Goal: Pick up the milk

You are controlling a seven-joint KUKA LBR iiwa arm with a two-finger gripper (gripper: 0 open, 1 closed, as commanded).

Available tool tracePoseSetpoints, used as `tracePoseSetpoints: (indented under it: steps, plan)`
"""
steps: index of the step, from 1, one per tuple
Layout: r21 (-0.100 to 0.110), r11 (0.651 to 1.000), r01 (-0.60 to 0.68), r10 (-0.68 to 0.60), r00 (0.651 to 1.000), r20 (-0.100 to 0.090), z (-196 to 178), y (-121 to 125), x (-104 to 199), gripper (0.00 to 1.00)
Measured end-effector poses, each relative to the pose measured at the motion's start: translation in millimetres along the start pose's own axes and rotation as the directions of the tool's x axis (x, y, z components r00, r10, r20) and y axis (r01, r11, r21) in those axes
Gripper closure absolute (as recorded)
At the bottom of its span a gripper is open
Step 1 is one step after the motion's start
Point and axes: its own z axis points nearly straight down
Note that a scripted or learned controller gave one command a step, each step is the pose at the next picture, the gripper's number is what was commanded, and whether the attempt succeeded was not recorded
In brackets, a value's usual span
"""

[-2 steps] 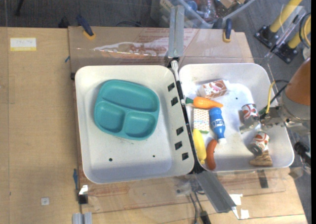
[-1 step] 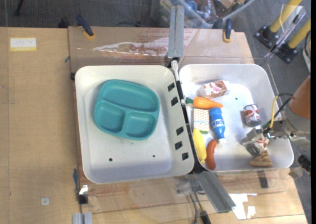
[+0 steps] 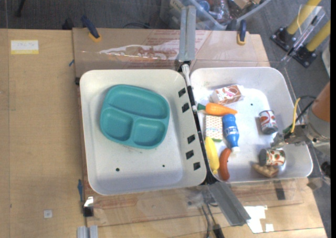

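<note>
Camera view looks down on two white bins side by side: the left bin carries a teal divided plate, and the right bin carries the clutter. The milk, a small red-and-white carton, lies on its side near the far edge of the right bin, just above an orange carrot. Below the carrot a blue-and-white bottle lies lengthwise beside a pale checked packet, with a yellow banana and a red sausage-like piece toward the near wall. A red can sits to the right, and a second can rests near a brownish item in the near right corner. The gripper hangs at the bin's right side between the two cans, well apart from the milk; whether its fingers are spread or closed cannot be told, and nothing is visibly held.
</note>
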Motion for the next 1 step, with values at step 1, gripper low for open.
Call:
tracePoseSetpoints:
  steps: [1]
  plan:
    - [0.004, 1.0, 0.008, -0.008, 1.0, -0.011, 0.6, 1.4, 5.8, 0.0]
